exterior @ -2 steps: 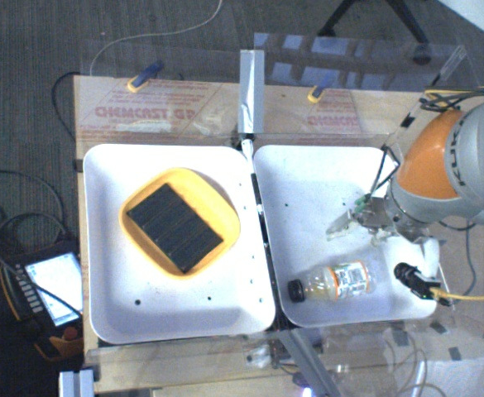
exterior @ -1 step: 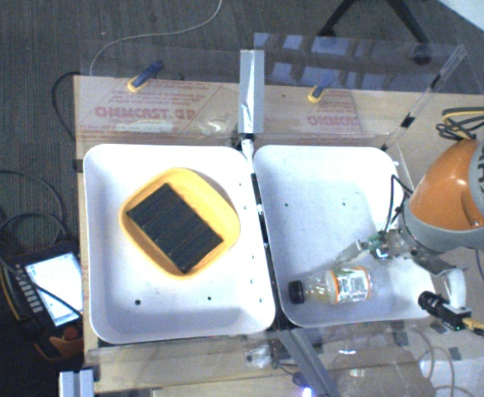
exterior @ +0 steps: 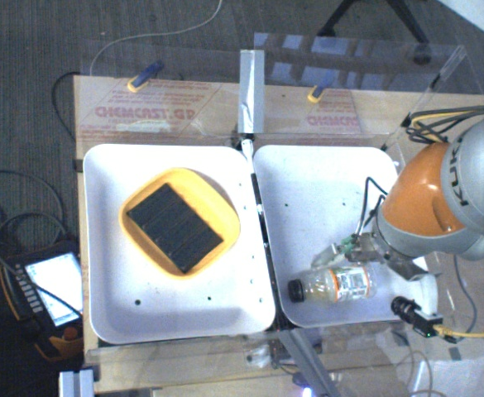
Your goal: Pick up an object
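- Bottle [exterior: 334, 284] lies on its side, lower right of frame, in the right bin [exterior: 308, 180]; round, it may roll off
- Gripper [exterior: 359, 251] sits just above it; jaw state cannot be told, so a miss is possible

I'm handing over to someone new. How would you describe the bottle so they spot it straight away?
Look at the right-hand white bin, then down to its near edge. The bottle lies there on its side, clear plastic with a black cap pointing left and a pale label, just beside the gripper. The only other object, a yellow dish holding a dark square, sits in the left bin.
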